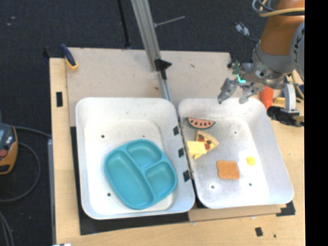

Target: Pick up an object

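My gripper hangs above the far rim of the right bin, its two fingers spread open with nothing between them. In that bin lie a watermelon slice, a yellow pizza slice, an orange toast-like square and a small yellow piece. All of them sit nearer the camera than the gripper and apart from it.
The left bin holds a blue divided plate. A slanted aluminium post rises behind the bins, with a black clamp at its base. The bench's bare wooden top lies beyond the bins.
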Robot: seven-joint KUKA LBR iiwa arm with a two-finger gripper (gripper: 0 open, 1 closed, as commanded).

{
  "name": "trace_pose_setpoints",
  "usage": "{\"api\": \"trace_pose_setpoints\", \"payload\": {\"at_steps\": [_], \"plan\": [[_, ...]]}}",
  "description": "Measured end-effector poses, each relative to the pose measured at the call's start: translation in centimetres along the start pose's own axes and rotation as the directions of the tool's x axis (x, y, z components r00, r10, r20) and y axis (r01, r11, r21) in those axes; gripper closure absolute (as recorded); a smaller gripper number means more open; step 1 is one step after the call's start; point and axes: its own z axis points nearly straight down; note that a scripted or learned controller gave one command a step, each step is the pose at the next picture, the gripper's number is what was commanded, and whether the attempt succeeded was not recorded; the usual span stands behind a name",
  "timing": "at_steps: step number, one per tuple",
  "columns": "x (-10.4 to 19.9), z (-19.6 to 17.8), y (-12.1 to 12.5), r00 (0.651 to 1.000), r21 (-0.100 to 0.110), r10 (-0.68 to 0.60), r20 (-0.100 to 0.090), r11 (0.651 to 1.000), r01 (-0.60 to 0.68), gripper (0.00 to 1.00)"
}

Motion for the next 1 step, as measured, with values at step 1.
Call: {"api": "trace_pose_setpoints", "payload": {"at_steps": [1], "plan": [[0.01,-0.18,0.08,1.0,-0.004,-0.001,0.0,1.0,0.001,0.0]]}}
